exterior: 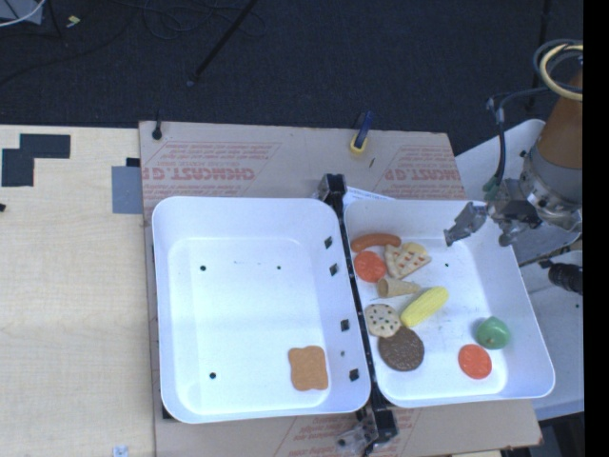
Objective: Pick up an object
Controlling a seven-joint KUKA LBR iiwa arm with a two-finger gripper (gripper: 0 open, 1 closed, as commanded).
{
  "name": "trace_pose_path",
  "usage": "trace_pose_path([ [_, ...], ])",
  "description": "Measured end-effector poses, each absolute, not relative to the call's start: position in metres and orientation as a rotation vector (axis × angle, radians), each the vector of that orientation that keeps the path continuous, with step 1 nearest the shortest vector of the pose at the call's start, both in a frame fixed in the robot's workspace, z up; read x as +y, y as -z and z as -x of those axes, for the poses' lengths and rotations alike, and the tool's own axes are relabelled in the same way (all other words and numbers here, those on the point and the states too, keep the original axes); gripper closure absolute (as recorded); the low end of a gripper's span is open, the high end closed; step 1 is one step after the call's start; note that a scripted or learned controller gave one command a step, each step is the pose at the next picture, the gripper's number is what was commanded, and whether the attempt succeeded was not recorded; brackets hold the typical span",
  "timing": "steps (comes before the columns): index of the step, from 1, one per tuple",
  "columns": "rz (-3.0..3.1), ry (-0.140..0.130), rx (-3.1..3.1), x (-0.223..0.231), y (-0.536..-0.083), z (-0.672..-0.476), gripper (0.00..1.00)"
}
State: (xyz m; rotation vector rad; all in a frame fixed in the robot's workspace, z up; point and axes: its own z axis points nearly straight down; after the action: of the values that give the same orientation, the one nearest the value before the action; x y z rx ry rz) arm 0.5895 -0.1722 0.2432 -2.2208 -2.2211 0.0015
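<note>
Fingers (487, 223): spread open, nothing between them, poised over the right bin's (533, 350) upper right corner.
Below-left of the fingers: sausage (376, 242), tomato slice (370, 266), waffle wedge (407, 257), cone (397, 288), corn cob (423, 306), cracker (383, 320), brown cookie (402, 349).
Directly below: green apple (493, 331), orange disc (475, 361).
Far left, left bin (190, 255): toast slice (308, 367).
</note>
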Motion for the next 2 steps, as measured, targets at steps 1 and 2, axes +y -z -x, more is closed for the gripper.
trace_pose_path([
  [1, 2.217, 0.001, -2.224, -0.157, -0.094, -0.645, 0.0],
  [2, 2.226, 0.006, -2.232, -0.094, -0.093, -0.647, 0.0],
])
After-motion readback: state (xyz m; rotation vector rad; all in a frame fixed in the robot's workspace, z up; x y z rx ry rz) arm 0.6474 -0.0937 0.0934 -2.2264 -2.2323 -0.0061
